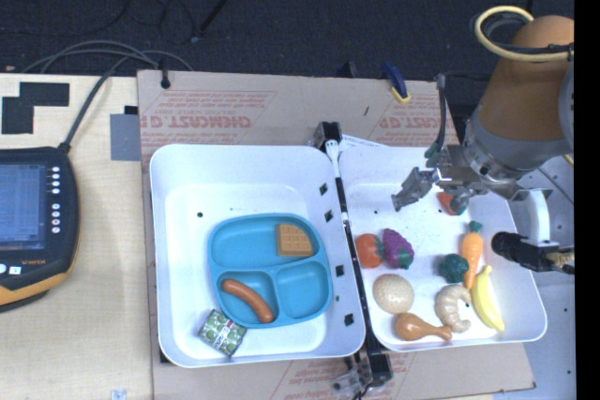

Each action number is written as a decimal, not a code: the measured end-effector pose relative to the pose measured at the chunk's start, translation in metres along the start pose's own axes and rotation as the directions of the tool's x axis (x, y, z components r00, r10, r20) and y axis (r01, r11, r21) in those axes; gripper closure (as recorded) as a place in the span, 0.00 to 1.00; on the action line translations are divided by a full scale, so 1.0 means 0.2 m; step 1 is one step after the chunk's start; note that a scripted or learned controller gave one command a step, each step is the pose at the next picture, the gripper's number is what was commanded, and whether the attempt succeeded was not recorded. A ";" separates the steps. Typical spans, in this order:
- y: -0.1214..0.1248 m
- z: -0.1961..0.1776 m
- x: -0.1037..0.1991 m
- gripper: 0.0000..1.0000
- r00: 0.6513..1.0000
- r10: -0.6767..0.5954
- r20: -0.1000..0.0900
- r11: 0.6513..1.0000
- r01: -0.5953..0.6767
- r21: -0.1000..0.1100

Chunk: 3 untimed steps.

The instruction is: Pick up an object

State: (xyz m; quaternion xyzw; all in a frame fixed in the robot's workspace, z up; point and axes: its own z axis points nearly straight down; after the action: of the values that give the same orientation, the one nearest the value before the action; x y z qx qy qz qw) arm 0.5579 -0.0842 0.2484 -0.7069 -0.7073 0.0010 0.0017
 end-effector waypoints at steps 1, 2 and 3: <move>0.00 -0.05 0.00 1.00 1.000 0.000 0.000 1.000 0.000 0.002; -0.13 -0.90 -0.05 1.00 1.000 0.000 0.004 1.000 0.000 -0.021; -0.17 -1.49 0.21 1.00 1.000 -0.006 0.001 1.000 0.006 -0.016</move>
State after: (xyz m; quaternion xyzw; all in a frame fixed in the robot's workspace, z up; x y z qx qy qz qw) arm 0.5244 -0.0426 0.5456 -0.7047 -0.7095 -0.0043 -0.0040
